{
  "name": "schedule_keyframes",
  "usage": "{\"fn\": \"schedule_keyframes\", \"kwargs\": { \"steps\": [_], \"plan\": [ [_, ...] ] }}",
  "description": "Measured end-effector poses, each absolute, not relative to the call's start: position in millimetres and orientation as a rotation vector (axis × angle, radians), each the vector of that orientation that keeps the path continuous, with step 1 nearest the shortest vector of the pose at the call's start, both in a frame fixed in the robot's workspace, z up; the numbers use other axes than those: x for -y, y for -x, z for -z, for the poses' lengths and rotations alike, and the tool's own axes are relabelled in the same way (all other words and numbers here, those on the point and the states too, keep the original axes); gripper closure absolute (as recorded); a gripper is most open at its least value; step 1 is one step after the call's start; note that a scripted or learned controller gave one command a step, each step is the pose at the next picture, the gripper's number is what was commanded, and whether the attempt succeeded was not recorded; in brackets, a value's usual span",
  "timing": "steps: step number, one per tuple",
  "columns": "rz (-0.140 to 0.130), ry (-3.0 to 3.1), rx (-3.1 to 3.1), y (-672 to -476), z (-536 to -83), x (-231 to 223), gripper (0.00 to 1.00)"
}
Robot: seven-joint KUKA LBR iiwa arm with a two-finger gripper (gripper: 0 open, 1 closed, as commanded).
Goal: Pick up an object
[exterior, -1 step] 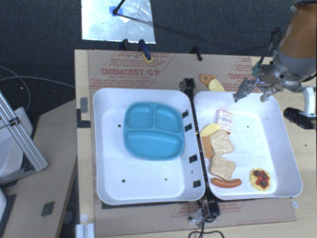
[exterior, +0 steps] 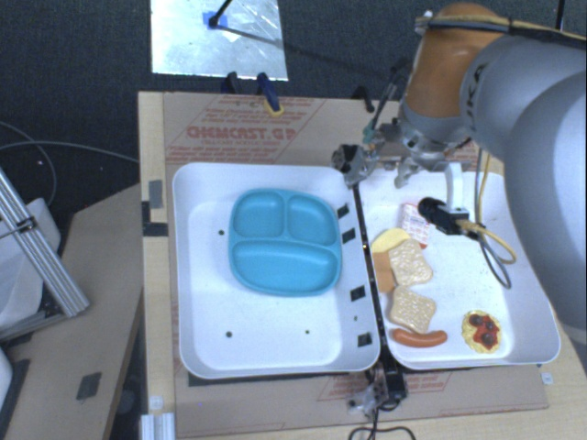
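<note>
While the arm (exterior: 514,108) hangs over the far end of the right bin (exterior: 541,333), the gripper (exterior: 431,168) is seen low against that bin's far wall, and what its grasp is doing cannot be told from this angle; nothing can be made out as held. A black fitting (exterior: 438,215) with a yellow cable is seen just below it, over the bin floor.

Every candidate for the pick is gathered in the right bin, and the divider (exterior: 365,273) between the two bins serves as the landmark. Tight against the divider, a yellow slice (exterior: 389,240) and an orange piece (exterior: 382,271) are lying. Just beyond them, away from the divider, two toy crackers are found: one cracker (exterior: 410,263) overlapping the yellow slice, a second cracker (exterior: 412,309) nearer the camera. A small red-and-white packet (exterior: 415,225) sits at the far end of the cluster, closest to the gripper, and is judged the likeliest target. Near the divider's close end a toy sausage (exterior: 419,338) is laid crosswise, and further out a small toy pizza (exterior: 482,330) rests alone.

On the divider's other side, a blue sectioned plate (exterior: 282,242) is set in the left bin (exterior: 206,337), presumably as the drop-off spot.

Red print is carried by the cardboard (exterior: 248,131) under the bins, reading roughly "CHEMCAST", though the letters are soft. Print on the packet is too small to be read.
</note>
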State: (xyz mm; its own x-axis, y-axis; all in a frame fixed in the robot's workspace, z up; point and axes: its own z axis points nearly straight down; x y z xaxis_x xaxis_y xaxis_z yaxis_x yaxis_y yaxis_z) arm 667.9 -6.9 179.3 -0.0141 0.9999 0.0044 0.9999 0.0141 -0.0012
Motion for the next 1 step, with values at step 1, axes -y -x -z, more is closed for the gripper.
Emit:
{"fn": "schedule_keyframes", "kwargs": {
  "steps": [1],
  "plan": [
    [0.005,2.206,2.232,-636.5,-184.3,-72.7,0.00]
  ]
}}
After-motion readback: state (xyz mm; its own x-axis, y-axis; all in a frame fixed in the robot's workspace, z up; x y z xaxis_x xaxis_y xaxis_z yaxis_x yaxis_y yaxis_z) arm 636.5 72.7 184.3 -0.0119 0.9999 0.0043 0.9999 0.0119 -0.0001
